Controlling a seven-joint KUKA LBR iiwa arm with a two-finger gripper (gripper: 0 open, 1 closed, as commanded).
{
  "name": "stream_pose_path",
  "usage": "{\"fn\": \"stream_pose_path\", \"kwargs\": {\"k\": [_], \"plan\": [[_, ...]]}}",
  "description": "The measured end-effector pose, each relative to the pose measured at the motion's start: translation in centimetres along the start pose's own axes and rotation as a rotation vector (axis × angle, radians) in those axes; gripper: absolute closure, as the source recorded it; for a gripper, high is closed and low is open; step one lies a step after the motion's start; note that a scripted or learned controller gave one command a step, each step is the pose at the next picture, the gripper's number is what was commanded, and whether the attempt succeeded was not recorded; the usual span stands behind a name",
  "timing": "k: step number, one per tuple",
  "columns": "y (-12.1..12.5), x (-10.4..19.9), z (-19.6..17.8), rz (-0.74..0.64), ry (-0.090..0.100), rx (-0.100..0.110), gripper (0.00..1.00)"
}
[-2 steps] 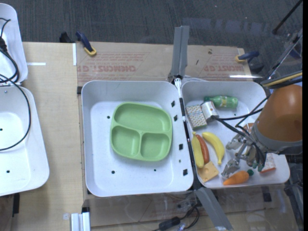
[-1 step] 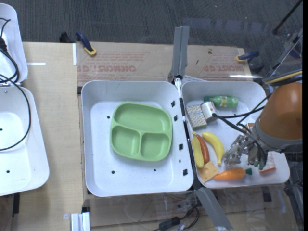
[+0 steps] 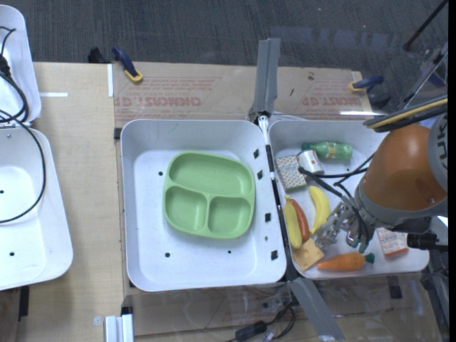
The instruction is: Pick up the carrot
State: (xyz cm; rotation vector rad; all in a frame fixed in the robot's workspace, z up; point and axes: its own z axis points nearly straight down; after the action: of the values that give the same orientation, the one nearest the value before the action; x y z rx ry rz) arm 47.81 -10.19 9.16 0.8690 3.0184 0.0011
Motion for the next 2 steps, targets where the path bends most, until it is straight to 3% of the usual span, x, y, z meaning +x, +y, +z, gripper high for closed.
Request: {"fn": "stream_pose_path", "kwargs": {"k": [1,2], "plan": [[0.06,-0.09,-0.89,0.001,-0.001,-0.001,1.00],[0.05,-0.09,-0.89,0.001,-0.001,-0.001,0.00]]}}
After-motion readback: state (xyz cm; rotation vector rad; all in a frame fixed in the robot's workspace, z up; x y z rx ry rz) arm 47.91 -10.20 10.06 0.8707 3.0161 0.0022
